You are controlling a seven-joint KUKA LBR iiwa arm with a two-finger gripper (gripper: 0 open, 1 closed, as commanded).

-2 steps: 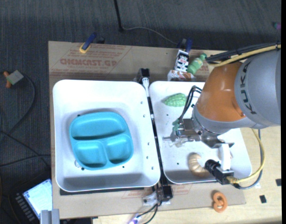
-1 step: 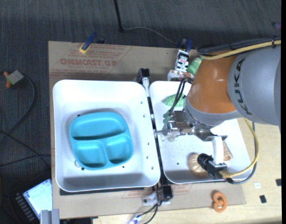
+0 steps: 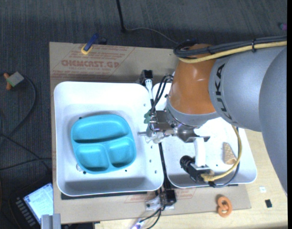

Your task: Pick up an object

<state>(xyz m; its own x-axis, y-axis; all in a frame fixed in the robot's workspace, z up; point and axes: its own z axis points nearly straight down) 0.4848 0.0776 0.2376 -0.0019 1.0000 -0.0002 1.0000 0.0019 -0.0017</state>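
The grey arm (image 3: 246,89), with its glossy orange band, is reaching in from the right of the frame and hanging over the middle, blocking much of the right bin (image 3: 248,175). The gripper (image 3: 156,129) is sitting at the centre of the frame, over the seam where the two white bins are meeting; standing here, I cannot tell whether it is released or clenched. A smooth blue tray (image 3: 104,142), round-cornered and moulded into three compartments, is lying flat in the left bin (image 3: 65,99), left of centre. A small tan piece (image 3: 228,152), rough-looking and wedge-shaped, is lying in the right bin near its right wall. A brown cardboard sheet (image 3: 88,63) with red print is lying under both bins, a blue and yellow clip (image 3: 90,43) is resting at its upper left edge, and an orange ring (image 3: 224,205) is lying below the right bin
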